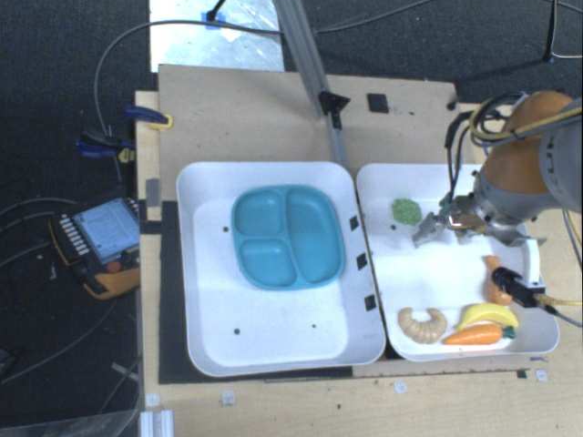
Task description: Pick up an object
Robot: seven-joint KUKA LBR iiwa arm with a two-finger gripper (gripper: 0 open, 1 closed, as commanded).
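Where bins (273, 353) pair, one tray (287, 236), one banana (487, 315)

We see the arm (537, 167): rounded grey casing with a broad orange band (545, 109) on top. Black cables (465, 139), with a yellowish one among them, loop off its left side. The gripper (435, 228) is bare grey metal, with a small red-orange spot by its base. A white bracket (531, 264) hangs under the wrist.

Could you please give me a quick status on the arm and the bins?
Hand low in right bin, nothing seen in it. Green piece just beside it. Croissant, banana, carrot along near edge.
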